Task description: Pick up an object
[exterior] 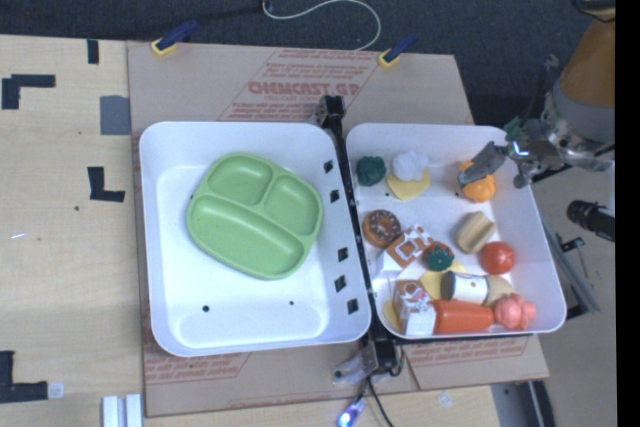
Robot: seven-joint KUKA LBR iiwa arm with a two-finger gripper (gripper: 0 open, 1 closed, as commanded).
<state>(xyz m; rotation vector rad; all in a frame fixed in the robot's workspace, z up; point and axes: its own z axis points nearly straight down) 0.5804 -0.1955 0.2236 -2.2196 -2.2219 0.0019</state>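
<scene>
The right bin (520,205) holds several toy foods. Among them are a small orange fruit (479,186), a tan bread roll (473,232), a red tomato (497,258), a chocolate donut (381,227) and a long orange carrot (465,318). My gripper (497,175) hangs over the bin's upper right part, coming in from the right. Its two dark fingers stand spread apart. The left fingertip (473,171) sits just above the orange fruit, which lies beside that finger and not between the two. Nothing is held.
In the left bin (160,245) lies a green divided plate (257,213). A dark green round piece (371,170) and a white and yellow piece (408,173) sit at the right bin's upper left. A black divider (345,215) separates the bins.
</scene>
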